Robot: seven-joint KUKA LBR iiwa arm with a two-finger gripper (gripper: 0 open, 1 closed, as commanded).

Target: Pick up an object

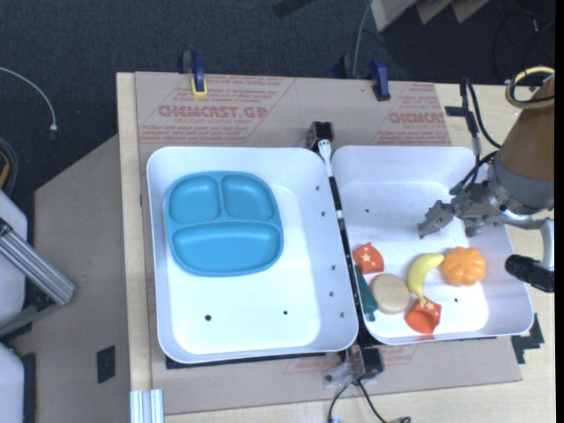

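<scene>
The right bin (pixel 397 170) holds several toy foods near its front. A yellow banana (pixel 423 273) lies beside an orange pumpkin (pixel 463 265). A beige round piece (pixel 389 293) sits left of the banana, and a red piece (pixel 368 257) lies behind it. Another red piece (pixel 423 316) rests at the front, and a thin green piece (pixel 365 296) lies along the bin's left wall. My gripper (pixel 451 220) hovers over the right bin just behind the pumpkin and banana. It is open, with nothing between its fingers.
The left bin (pixel 300 307) holds a blue divided plate (pixel 226 223) in its back left part. A black divider strip (pixel 333 196) runs between the bins. The arm (pixel 529 157) comes in over the right bin's right wall.
</scene>
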